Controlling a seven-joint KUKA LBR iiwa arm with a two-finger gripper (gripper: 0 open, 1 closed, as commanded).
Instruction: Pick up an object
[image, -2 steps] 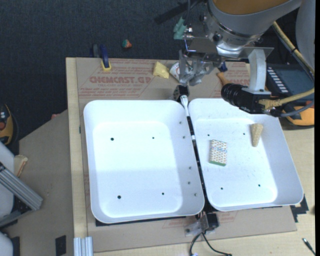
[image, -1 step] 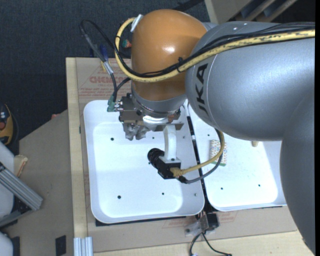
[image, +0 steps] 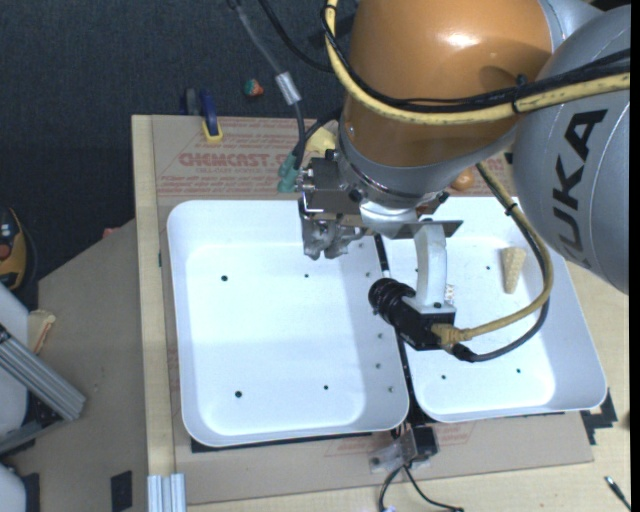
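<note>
A small beige cone-shaped object (image: 512, 268) lies in the right bin (image: 520, 385), near its far right side. An orange object (image: 463, 181) peeks out from behind the arm at that bin's far edge, mostly hidden. My gripper (image: 323, 243) hangs over the far right part of the left bin (image: 260, 400), close to the divide between the bins. Nothing is visible under it or in it. The arm's big orange band and grey wrist cover the far middle of both bins.
A black connector with a yellow hose (image: 415, 322) dangles over the seam between the bins. A green piece (image: 288, 180) sits by the left bin's far rim. A blue-and-yellow clamp (image: 210, 117) grips the board's far edge.
</note>
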